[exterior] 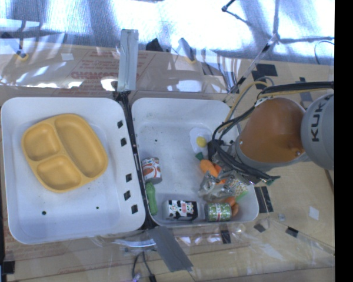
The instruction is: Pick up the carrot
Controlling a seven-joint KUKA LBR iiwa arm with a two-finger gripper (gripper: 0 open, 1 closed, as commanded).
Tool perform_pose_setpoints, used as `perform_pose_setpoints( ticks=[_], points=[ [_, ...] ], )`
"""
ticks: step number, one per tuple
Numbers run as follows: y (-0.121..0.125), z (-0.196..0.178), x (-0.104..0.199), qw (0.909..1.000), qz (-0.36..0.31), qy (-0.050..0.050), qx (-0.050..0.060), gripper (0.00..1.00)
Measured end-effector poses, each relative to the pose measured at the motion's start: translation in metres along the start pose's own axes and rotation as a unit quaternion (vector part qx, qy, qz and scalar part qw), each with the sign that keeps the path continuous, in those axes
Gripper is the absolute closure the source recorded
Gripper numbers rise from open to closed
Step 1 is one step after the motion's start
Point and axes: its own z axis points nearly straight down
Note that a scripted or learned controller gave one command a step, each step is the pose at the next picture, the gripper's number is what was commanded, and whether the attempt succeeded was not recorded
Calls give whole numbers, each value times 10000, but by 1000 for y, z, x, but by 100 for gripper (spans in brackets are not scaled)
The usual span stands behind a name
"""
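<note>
The carrot is a small orange piece with a green top, lying at the right side of the right bin. My gripper is low in that bin, right against the carrot's near-right end, amid a cluster of small items. Dark cables and the orange band of the arm hang just to the right of it. Part of the carrot is hidden by the gripper's body.
A fried-egg toy lies just behind the carrot. A small can, a green vegetable, a black-and-white carton and a green can line the bin's front. The left bin holds a yellow divided plate.
</note>
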Motion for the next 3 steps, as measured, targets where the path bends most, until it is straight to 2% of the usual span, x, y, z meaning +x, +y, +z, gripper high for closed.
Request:
perform_pose_setpoints(
  ticks=[1, 2, 3],
  points=[
    [38, -79, -45, 9992, 395, -24, 43, 100],
    [51, -132, -70, 9851, 1720, -26, 39, 100],
    [14, -156, -17, 9994, 331, -9, 28, 100]
  ],
)
